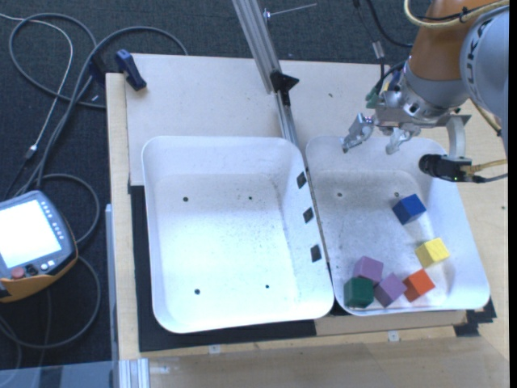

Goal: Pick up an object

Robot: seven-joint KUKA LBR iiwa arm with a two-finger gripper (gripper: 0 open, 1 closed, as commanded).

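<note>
Six small coloured blocks lie in the right white bin [323, 168]: blue cube [409, 208], yellow cube [432, 250], and others clustered at its near edge. Spread and empty, the jaws [377, 137] hang over the bin's far edge, likely poised to descend.

Grey arm [485, 39] reaching in from right (orange band above wrist), pincer [375, 141] spread, holding nothing

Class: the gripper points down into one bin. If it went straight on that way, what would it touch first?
Probably the bare floor of the right bin near its far edge; the gripper hangs open, and the blue cube lies off to the side.
</note>
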